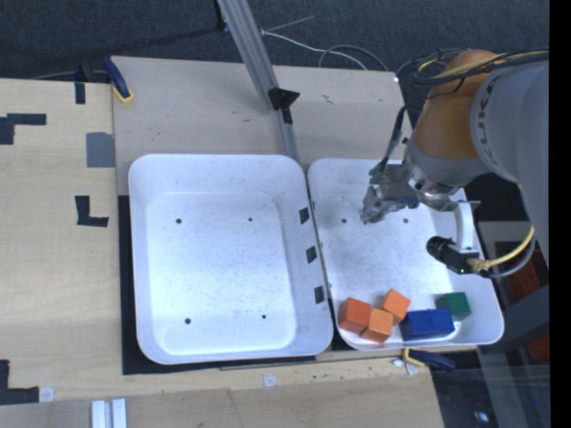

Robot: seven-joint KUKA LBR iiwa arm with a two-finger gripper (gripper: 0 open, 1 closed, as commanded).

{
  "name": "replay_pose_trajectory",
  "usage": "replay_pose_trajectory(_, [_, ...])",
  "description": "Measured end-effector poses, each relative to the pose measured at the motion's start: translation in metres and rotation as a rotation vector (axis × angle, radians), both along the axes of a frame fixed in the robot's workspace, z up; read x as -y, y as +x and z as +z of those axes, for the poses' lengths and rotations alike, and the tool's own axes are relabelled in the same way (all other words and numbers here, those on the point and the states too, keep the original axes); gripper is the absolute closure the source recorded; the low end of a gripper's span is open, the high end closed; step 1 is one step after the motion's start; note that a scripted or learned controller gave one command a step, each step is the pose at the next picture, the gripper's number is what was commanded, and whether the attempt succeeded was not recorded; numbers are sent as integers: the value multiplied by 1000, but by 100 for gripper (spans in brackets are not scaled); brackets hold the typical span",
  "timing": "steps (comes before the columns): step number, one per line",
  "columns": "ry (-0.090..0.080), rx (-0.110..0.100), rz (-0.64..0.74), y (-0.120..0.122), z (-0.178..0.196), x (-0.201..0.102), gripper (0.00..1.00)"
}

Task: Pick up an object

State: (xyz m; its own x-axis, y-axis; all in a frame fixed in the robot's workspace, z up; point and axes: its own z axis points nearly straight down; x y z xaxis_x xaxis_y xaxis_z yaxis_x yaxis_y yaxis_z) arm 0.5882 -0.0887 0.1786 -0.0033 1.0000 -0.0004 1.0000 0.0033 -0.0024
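Grey two-finger gripper (373, 210) at upper part of right white bin (357, 248); finger state: cannot tell. Small plastic blocks, three orange (375, 315), blue (426, 325), green (457, 304), cluster lower right, well below gripper.

A pale wooden worktop (53, 266) fills most of the scene, its left part marked with short strips of dark tape (87, 212) and one grey patch (100, 149). A lighter beige board (192, 105) lies on it, with a black mat (126, 283) showing along its left and lower edges. Beyond the far edge is dark carpeted floor (107, 12), crossed by thin pale cables (335, 52). A slanted metal pole (254, 47) rises from the board's middle. A blue and yellow clamp (119, 82) grips the board's far left corner. The light is even and soft.
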Motion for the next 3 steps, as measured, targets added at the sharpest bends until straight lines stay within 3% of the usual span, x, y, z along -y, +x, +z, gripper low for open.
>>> replay_pose_trajectory(1, [2,2,0,-22,34,-22,100])
replay_pose_trajectory(2, [0,-1,-1,-2,12,-35,100])
replay_pose_trajectory(3, [1,2,0,14,13,-54,100])
